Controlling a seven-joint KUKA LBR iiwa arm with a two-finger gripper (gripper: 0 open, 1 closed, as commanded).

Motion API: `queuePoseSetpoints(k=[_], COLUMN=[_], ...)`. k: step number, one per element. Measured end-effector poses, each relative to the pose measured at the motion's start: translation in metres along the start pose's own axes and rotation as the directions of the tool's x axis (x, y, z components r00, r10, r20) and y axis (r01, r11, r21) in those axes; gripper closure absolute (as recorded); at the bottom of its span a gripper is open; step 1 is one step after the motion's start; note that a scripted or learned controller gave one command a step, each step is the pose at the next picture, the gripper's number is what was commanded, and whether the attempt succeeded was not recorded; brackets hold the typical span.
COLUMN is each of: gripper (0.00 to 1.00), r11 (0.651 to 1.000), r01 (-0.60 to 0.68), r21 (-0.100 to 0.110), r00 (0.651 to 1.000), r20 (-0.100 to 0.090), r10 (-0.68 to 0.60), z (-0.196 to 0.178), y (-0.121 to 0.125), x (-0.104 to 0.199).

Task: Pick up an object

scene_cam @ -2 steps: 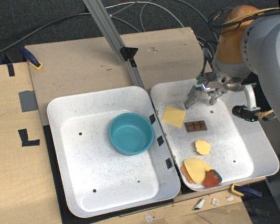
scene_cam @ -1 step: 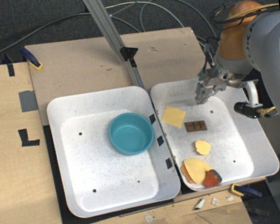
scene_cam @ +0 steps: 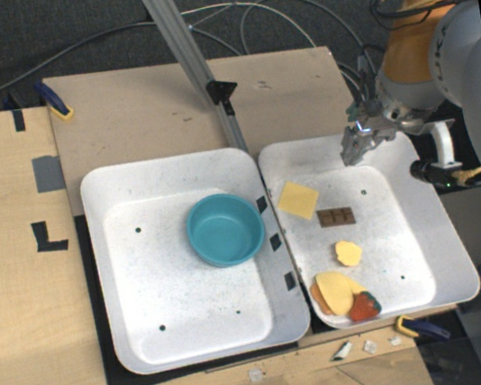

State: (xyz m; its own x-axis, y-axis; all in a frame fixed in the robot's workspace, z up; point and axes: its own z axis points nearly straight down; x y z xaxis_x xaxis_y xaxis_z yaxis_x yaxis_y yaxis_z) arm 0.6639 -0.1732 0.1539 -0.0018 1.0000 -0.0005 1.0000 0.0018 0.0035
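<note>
**Inspector:** What are you seeing in the right bin (scene_cam: 432, 246)?

**Operator:** I'm looking at five small items lying on its floor. A yellow square (scene_cam: 298, 199) is sitting near the left wall, tilted. Just right of it and a little nearer the camera, a brown bar (scene_cam: 336, 216) is lying flat, apart from the square. A small yellow piece (scene_cam: 348, 253) is resting below the bar. At the near left corner a yellow disc (scene_cam: 334, 291) is lying with a red piece (scene_cam: 364, 306) touching its near right edge.

**Inspector:** And the gripper (scene_cam: 353, 146)?

**Operator:** It's hanging over the bin's far edge, pointing down, well apart from every item. I'm seeing nothing between its fingers. Whether the jaws are open or closed, I cannot tell from here; the tips are blurring together.

**Inspector:** The other side?

**Operator:** The left bin (scene_cam: 142, 313) is holding a blue bowl (scene_cam: 225, 228), standing upright near its right wall. A grey pole (scene_cam: 191, 63) is slanting across the bench behind both bins.
</note>
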Motion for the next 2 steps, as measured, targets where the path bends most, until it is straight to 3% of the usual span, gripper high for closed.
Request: queuePoseSetpoints(k=[1, 2], gripper=[1.00, 1.00], r11=[1.000, 1.000], r01=[-0.001, -0.001], r21=[-0.002, 0.003], r00=[1.000, 1.000], r20=[0.001, -0.001], r10=[0.001, 0.001], z=[-0.0625, -0.0712], y=[-0.0035, -0.0031], x=[-0.0033, -0.0029])
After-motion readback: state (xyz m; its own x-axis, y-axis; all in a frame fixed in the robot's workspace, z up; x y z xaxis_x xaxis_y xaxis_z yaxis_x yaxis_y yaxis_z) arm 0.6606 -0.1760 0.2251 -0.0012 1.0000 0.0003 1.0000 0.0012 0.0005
